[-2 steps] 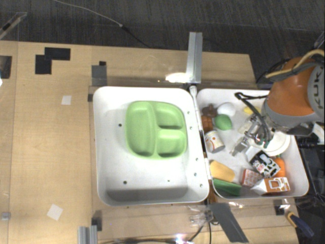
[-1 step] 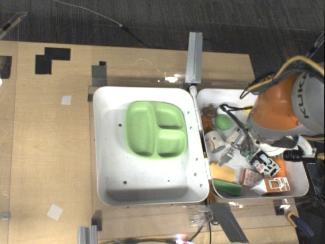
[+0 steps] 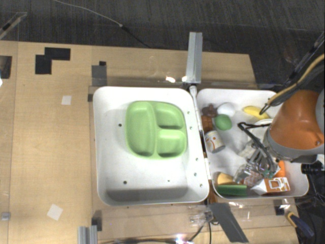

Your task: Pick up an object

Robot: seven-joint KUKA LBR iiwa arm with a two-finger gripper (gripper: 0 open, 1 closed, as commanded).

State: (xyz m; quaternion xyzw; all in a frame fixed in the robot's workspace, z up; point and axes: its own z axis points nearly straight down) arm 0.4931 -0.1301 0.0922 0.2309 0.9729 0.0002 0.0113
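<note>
So, step: gripper (image 3: 252, 169) low in the right bin (image 3: 299, 191), going for a grab.
Fingers: can't tell, too cluttered.
Next: close on one near-side item, then lift.

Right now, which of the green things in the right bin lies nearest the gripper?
The long dark green piece along the bin's bottom edge, just left of the gripper. The round green ball sits farther up, toward the top of the bin.

Pale wooden surface (image 3: 45, 151) with black square markings (image 3: 52, 59) at top left — dark grey carpeted floor (image 3: 152, 9) beyond, thin pale cable (image 3: 76, 6) trailing across it.
</note>
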